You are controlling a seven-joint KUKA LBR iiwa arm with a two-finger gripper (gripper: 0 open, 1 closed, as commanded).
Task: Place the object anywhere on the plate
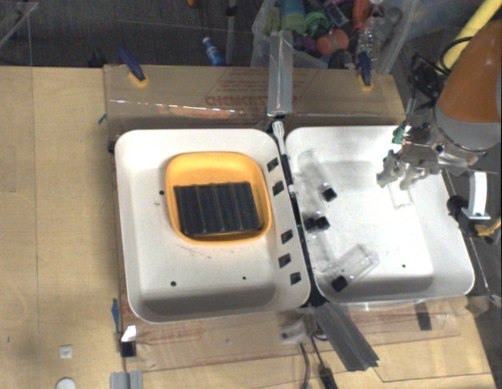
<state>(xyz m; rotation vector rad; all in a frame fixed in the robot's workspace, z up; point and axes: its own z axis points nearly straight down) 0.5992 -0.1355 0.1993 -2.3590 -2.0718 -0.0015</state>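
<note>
An orange plate (217, 168) with a dark ribbed block (217, 207) on it sits in the left bin (142, 217). At the frame's right, the gripper (403, 171) hovers over the right bin (413, 250), seemingly empty. I cannot tell its finger state.

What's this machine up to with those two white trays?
A grey and orange robot arm reaches in from the right, and its gripper hovers over the right bin. A clear plastic object lies near that bin's front, apart from the gripper. In the left bin sits an orange plate with a dark ribbed piece on it. The job is to put an object on the plate. Whether the gripper has anything is hard to tell.
</note>
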